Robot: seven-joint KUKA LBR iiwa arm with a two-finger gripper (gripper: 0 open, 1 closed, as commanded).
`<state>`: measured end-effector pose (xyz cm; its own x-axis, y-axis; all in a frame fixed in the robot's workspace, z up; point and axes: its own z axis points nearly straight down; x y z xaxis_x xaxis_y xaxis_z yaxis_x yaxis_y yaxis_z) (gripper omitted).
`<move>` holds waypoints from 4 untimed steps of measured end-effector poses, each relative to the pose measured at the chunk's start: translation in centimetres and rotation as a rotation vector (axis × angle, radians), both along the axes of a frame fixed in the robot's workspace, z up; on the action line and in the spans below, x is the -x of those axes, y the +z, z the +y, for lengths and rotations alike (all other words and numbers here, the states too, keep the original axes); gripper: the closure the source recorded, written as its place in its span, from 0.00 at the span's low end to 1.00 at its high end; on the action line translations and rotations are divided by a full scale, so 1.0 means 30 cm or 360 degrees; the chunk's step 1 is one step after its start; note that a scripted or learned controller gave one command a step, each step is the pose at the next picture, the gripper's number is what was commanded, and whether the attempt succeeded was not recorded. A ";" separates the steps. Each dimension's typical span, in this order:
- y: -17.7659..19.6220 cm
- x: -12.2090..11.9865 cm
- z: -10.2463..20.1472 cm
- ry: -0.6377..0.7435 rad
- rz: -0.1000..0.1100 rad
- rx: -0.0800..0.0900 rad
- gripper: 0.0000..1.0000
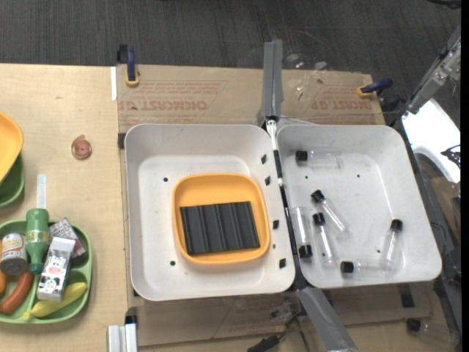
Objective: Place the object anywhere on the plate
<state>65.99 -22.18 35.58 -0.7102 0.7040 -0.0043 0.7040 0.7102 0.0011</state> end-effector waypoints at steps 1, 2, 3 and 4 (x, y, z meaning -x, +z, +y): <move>-0.103 0.064 -0.002 0.0507 0.0003 -0.0001 0.00; -0.188 0.066 0.017 0.1027 0.0001 0.0000 0.00; -0.209 0.070 0.000 0.1483 0.0000 0.0002 0.00; -0.210 0.151 0.000 0.1979 0.0000 0.0003 0.00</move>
